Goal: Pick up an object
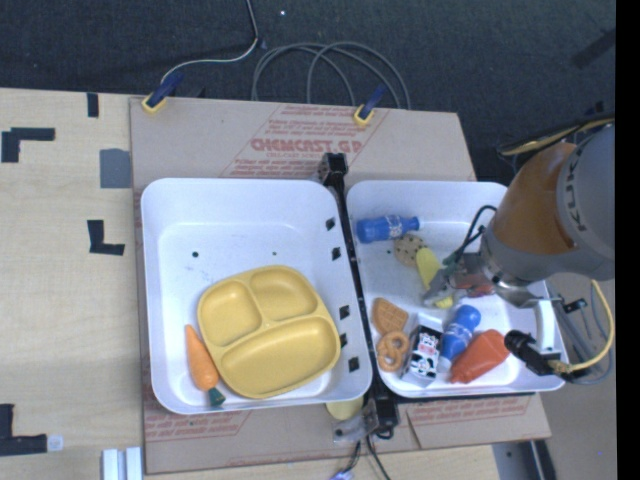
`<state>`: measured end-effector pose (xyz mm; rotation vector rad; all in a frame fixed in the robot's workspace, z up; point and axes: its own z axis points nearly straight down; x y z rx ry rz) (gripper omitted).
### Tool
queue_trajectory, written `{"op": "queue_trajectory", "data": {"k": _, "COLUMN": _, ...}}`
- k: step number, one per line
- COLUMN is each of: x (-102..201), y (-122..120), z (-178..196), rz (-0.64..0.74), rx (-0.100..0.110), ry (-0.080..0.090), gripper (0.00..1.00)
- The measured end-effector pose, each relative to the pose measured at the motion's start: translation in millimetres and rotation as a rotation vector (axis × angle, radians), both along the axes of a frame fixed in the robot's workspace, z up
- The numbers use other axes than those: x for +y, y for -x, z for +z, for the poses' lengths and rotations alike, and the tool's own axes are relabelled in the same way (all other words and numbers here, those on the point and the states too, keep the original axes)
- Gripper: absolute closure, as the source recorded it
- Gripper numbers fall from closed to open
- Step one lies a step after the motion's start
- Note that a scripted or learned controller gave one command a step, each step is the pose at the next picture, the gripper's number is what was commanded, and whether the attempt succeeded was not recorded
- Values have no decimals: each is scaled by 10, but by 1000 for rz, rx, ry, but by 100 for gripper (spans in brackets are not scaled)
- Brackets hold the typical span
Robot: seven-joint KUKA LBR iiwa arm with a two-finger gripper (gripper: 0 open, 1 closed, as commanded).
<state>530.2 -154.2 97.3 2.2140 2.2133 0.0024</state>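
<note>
Where the wooden bench (60,298) meets dark carpet, cardboard carries two white bins. The left bin (165,268) holds a yellow tray (268,330) and a carrot (200,360). In the right bin (490,193), the jaws (445,286) hover beside a yellow toy (427,264), their opening impossible to tell.

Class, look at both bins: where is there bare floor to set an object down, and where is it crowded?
Free: the left bin behind the yellow divided plate, up to its far wall. Crowded: the right bin, where the blue bottle, pretzel, red object and gripper cluster.
</note>
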Motion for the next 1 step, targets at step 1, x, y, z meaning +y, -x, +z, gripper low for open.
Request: {"op": "queue_trajectory", "data": {"k": 1, "x": 1146, "y": -2, "z": 923, "rz": 13, "rx": 2, "ry": -11, "gripper": 100}}
